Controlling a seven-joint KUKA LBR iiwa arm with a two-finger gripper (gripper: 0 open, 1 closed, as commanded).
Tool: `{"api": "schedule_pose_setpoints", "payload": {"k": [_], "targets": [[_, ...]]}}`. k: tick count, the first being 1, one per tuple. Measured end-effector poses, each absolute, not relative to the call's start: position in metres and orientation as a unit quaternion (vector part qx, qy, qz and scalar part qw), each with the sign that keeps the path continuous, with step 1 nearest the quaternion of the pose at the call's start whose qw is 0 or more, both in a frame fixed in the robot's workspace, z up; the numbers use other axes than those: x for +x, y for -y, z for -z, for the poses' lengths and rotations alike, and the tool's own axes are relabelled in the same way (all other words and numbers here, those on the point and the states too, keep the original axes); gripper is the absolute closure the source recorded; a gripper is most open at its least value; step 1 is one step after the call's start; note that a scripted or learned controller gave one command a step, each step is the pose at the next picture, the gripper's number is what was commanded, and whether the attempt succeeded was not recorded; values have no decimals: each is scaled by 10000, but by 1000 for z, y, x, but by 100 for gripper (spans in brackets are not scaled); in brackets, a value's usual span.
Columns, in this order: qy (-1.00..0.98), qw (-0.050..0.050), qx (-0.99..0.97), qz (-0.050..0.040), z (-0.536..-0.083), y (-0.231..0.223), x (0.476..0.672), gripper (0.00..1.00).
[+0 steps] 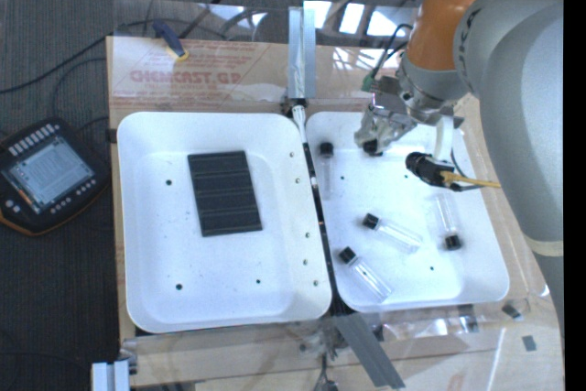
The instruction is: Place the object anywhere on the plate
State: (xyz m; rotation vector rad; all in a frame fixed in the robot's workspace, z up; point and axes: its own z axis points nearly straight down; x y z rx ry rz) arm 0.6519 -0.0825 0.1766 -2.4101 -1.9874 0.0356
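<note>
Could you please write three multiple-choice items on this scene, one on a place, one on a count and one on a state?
1. Where does the dark ribbed plate lie?
A. left bin
B. right bin
C. bench outside the bins

2. How many clear vials with black caps lie flat in the right bin?
A. one
B. three
C. six

3. What rests on the plate?
A. a vial
B. the gripper
C. nothing

Answers: 1 A, the plate sits mid-floor in the left bin. 2 B, three vials lie flat there. 3 C, its ribbed top is bare; the gripper hangs over the right bin's far edge.

The plate (224, 192) lies in the left bin (146, 288); vials (392, 233) lie in the right bin (485, 279).
</note>
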Motion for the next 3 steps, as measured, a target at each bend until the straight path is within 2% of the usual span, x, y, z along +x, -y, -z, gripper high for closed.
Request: {"api": "schedule_pose_setpoints", "payload": {"k": [1,2,3], "targets": [[7428,9,-6695,-11,-223,26,594,100],[7887,14,-6148,-14,-196,-65,561,100],[9160,7,-4012,-1,-213,-151,568,100]]}}
